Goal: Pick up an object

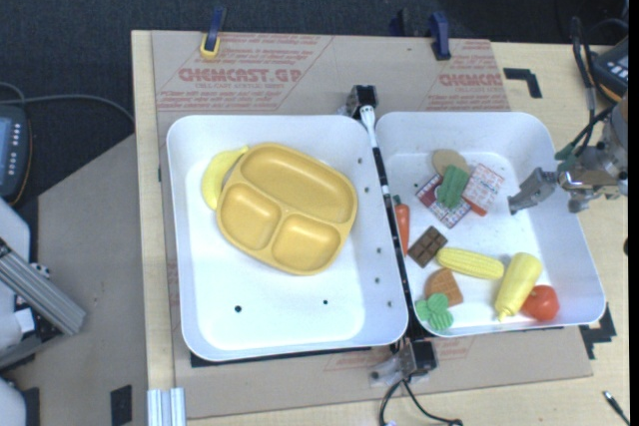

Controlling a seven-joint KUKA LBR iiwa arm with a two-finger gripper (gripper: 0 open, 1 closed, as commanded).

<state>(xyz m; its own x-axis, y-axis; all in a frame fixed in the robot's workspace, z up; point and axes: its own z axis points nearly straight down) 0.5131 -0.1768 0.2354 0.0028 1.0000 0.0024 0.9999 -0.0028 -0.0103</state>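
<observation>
The right white bin (569, 234) holds several toy foods. A green piece (454, 186) lies on a red and white packet (483, 185), with a tan piece (448, 159) behind them. Nearer the front are a corn cob (469, 262), a yellow bottle (516, 281), a red tomato (542, 303), a brown chocolate square (427, 245), an orange carrot (401, 219), a brown wedge (443, 285) and a green leaf (435, 315). My gripper (557, 185) hangs over the bin's right side, right of the packet and above the bottle. Nothing shows in its grasp.
The left white bin (200, 294) carries a yellow divided plate (287, 208), which lies on top of a yellow round piece (215, 177). A black and white divider strip (379, 185) runs between the bins. Cardboard (300, 65) lies under both, clamped at the back.
</observation>
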